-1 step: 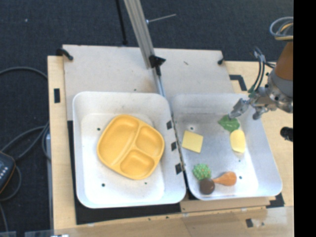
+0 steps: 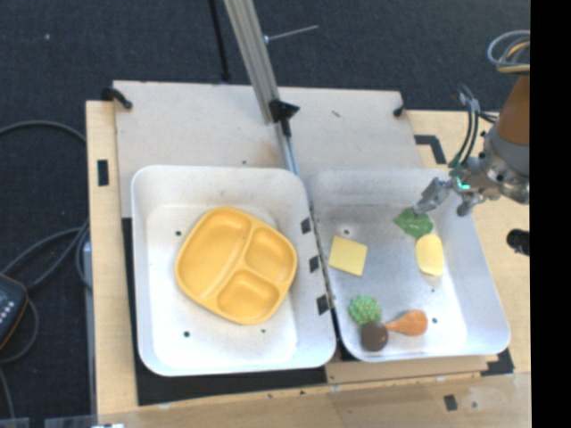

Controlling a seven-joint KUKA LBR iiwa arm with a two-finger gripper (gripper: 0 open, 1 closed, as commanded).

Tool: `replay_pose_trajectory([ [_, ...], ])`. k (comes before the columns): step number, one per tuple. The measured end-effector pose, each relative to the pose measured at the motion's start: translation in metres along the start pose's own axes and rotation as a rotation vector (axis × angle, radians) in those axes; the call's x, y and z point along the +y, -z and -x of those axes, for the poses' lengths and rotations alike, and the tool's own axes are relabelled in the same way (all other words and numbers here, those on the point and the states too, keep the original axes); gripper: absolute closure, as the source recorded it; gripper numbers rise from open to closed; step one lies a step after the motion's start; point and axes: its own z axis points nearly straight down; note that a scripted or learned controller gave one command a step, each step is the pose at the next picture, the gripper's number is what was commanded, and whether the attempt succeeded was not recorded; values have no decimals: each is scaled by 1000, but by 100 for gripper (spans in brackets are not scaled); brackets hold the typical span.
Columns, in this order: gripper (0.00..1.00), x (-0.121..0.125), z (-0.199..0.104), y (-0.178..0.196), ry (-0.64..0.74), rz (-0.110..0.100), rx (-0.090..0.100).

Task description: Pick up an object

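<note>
1. Bench of pale wood [image 2: 98, 239] carries two shallow white plastic bins set side by side, their inner rims touching near the middle.
2. Left white bin [image 2: 152, 328] holds a yellow plastic plate with three compartments [image 2: 235, 264], lying flat and turned at a slant near the bin's centre.
3. Right white bin [image 2: 473, 319] holds the small objects, any of which could be picked up.
4. Grey arm with an orange band [image 2: 510, 127] reaches in from the right edge, and its two-finger gripper [image 2: 446, 196] sits over the upper right part of the right bin.
5. Gripper fingers [image 2: 432, 194] stand apart with nothing between them; the nearer fingertip is just beside a green leafy toy [image 2: 414, 223].
6. Pale yellow oblong toy [image 2: 430, 255] lies just below the green leafy toy.
7. Flat yellow square slice [image 2: 348, 256] lies near the bin's left wall.
8. Orange drumstick-shaped toy [image 2: 409, 323], a dark brown rounded toy [image 2: 374, 336] and a small green bumpy toy [image 2: 364, 308] cluster near the front wall.
</note>
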Motion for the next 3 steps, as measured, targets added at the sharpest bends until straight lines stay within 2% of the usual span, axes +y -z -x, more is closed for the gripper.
replay_pose_trajectory([
  [1,0,-3,-4,-43,-2,-4,1],
  [2,0,-6,-8,-104,-2,-2,1],
  [3,0,-4,-7,-103,-2,3,-1],
])
